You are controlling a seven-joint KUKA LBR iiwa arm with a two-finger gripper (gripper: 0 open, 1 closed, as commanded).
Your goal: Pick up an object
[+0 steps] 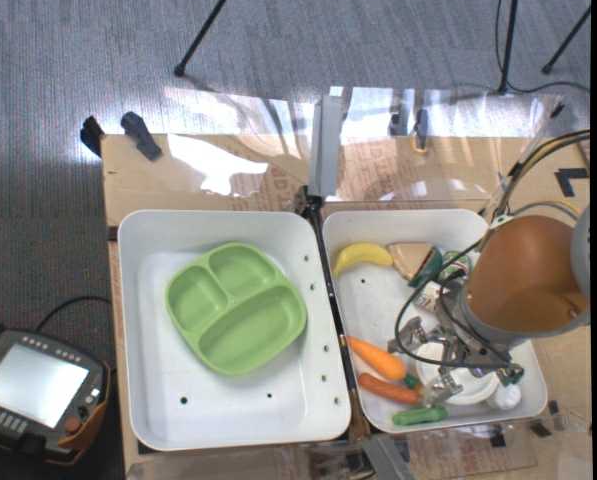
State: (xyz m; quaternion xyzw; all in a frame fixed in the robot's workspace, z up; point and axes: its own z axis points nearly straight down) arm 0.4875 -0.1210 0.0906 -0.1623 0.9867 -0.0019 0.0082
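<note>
No writing I could read anywhere; the gripper (456,360) hung in the right bin (370,283), carrots (376,357) at nine o'clock, jaws' state unclear.

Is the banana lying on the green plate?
No, the banana lies in the right bin, while the green plate sits alone in the left bin.
</note>
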